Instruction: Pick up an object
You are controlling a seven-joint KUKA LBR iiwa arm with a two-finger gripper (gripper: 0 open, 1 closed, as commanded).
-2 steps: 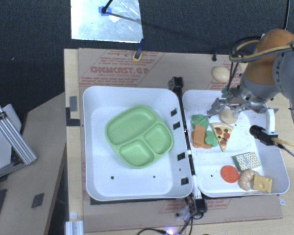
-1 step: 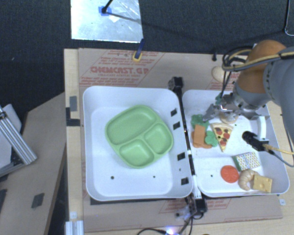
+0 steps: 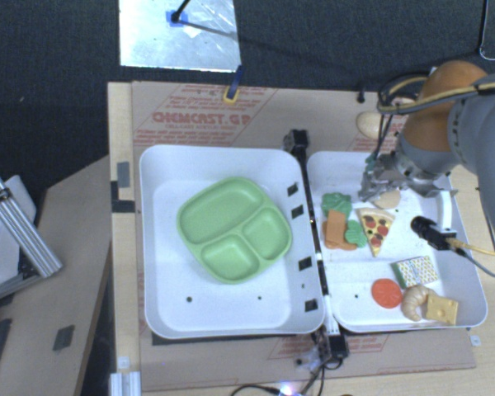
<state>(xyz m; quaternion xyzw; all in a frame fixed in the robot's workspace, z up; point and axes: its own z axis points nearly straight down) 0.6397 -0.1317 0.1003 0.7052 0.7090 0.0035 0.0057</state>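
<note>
1. Reaching in from the right over the far end of the right bin (image 3: 351, 304): grey arm (image 3: 483, 130), orange band (image 3: 445, 97) turned up toward the camera, wrist bent steeply down.
2. Ending in the gripper (image 3: 378, 185), low inside that bin near its far left corner, aimed at the bin floor.
3. Cannot tell whether the gripper is wide, narrow or closed on anything; too dark and blurred at the tip to judge.
4. Lying just beside the gripper's tip, on the nearer side: a pale beige piece (image 3: 388, 198), flat on the bin floor. Touching or apart, cannot tell.
5. Lying near it, toward the middle of the bin: a pizza slice (image 3: 376, 228), tip pointing to the near edge.
6. Left of the slice, close to the bin's left wall: a green leafy piece (image 3: 336, 202), with an orange piece (image 3: 338, 231) against it and a second green piece (image 3: 356, 234) between the orange piece and the slice.
7. Grouped at the near right corner, well apart from the gripper: a red disc (image 3: 386, 293), a patterned block (image 3: 415, 269), a bread roll (image 3: 414, 302) and a yellow cheese wedge (image 3: 442, 308) touching the roll.
8. Sitting in the left bin (image 3: 173, 304): a green divided plate (image 3: 235, 229), turned at a slant.
</note>
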